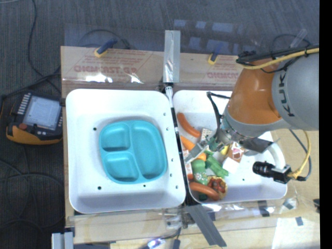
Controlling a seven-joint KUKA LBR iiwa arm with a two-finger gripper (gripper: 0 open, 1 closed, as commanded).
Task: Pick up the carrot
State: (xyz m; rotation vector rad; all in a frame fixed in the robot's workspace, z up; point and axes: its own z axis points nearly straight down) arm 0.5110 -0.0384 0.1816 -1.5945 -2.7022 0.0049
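The carrot (188,125) is a long orange piece lying slantwise near the left wall of the right bin (197,101), toward the back. My gripper (203,148) hangs from the grey wrist below the orange band. It sits low over the pile of toy food, just right of and in front of the carrot's near end. The carrot lies free on the bin floor, and nothing shows between the gripper and it. The wrist hides the pile's middle.
Beneath the gripper lie green toy vegetables (213,163), a red sausage (204,190), a small orange piece (185,141) and a white-and-red cube (236,152). The left bin (83,108) holds a teal divided plate (132,149).
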